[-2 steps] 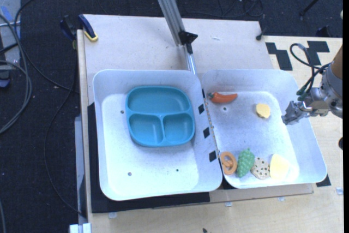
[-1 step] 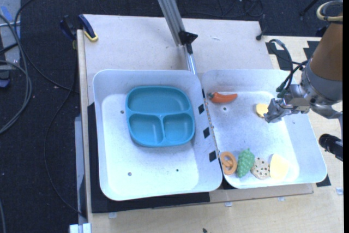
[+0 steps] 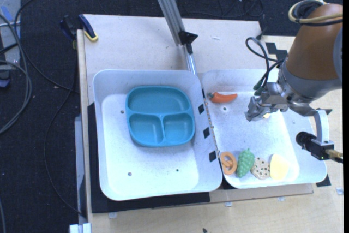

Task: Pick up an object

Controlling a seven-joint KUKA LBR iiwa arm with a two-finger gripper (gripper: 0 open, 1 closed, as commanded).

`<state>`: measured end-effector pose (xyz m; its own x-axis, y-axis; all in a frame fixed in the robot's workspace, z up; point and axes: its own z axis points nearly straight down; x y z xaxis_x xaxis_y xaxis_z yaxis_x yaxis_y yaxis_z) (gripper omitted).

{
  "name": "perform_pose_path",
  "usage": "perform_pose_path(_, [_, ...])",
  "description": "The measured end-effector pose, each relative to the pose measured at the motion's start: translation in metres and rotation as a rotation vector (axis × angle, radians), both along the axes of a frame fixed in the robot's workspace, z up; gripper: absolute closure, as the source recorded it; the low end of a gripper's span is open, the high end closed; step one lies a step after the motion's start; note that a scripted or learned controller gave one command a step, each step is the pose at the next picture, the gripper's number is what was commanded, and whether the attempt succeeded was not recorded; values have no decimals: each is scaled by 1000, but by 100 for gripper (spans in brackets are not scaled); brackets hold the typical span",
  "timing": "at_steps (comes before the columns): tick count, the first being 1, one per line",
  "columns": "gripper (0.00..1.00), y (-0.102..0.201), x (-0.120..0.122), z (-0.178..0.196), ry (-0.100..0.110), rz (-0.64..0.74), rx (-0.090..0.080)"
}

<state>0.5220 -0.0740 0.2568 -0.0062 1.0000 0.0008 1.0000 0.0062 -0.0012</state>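
Gripper point(image 3: 255, 112) state unclear, hangs w/ carrot point(image 3: 223, 97) just left, apart.

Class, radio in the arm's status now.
Gripper above right bin, nothing seen held. Carrot nearest, lying apart to its left. Nothing between them.

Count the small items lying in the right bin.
5: an orange carrot near the far left corner; along the near edge, a pretzel, green piece, cookie and yellow piece. The arm may hide others.
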Motion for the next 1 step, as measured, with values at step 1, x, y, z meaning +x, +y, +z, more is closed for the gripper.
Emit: perform_pose_path(1, [100, 50, -3, -13, 0, 0, 0])
